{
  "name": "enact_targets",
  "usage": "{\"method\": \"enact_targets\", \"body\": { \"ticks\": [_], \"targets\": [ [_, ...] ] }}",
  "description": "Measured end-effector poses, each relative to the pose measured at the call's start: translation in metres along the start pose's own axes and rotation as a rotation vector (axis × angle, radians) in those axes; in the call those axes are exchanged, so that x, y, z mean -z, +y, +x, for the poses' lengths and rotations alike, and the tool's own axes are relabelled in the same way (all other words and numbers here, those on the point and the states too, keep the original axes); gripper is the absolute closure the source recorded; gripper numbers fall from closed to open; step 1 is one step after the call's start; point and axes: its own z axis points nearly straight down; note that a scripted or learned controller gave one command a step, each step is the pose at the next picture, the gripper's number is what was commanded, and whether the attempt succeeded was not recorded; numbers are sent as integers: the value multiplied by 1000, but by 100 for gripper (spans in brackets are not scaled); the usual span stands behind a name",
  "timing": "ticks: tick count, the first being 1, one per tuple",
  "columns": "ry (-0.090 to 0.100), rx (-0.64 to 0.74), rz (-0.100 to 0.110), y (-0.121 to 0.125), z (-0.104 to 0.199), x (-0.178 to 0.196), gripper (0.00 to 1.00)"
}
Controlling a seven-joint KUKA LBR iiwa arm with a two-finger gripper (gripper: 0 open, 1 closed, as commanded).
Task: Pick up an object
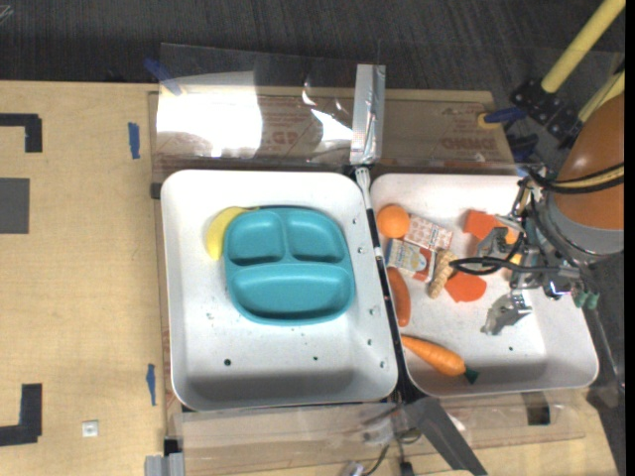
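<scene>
My gripper (504, 315) hangs over the right part of the right bin (561, 365), open, with nothing between its fingers, above bare white floor. To its left lie an orange disc-like piece (466, 288), a tan stick-like piece (440, 274) and a small printed carton (422, 243). An orange ball (394, 221) sits at the bin's back left. A red sausage shape (399, 297) lies along the left wall. A carrot (434, 355) rests near the front. An orange-red piece (483, 223) lies at the back, partly behind the arm's cables.
The left bin (198, 365) holds a teal divided plate (290, 264) with a yellow object (218, 230) tucked behind its left edge. A clear plastic panel (298, 117) stands behind the bins. The arm's body (590, 201) overhangs the right bin's right side.
</scene>
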Motion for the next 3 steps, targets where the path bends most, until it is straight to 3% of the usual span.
{"method": "enact_targets", "body": {
  "ticks": [1,2,3],
  "targets": [
    [-1,-3,-1,-17,-55,-114,0],
    [-10,-36,1,3,-3,-126,0],
    [-6,-59,0,-2,-79,-79,0]
  ]
}}
